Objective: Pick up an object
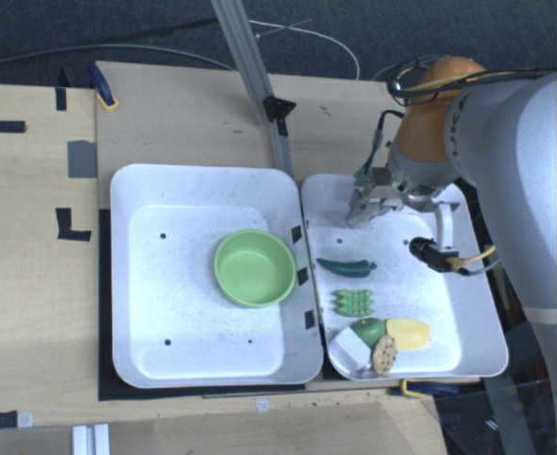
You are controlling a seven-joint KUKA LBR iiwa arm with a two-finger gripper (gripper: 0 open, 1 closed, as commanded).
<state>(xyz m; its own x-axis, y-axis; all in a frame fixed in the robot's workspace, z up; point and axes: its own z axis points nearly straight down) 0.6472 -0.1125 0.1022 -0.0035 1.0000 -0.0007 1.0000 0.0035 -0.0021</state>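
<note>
My gripper (359, 211) hangs low over the far part of the right bin (473, 335), its grey fingers pointing down and left, with nothing visible between them. A dark green pepper (347, 267) lies just in front of it, apart from the fingers. Closer to the front are a light green pea pod (353, 301), a yellow piece (408, 333), a green and white piece (362, 337) and a small brown speckled piece (385, 354). A green bowl (255, 268) sits upright in the left bin (146, 254).
A slanted metal pole (250, 64) crosses above the bins' far edge. A black cable fitting (430, 252) hangs off the arm over the right bin. The bulky grey arm (515, 188) covers the right side.
</note>
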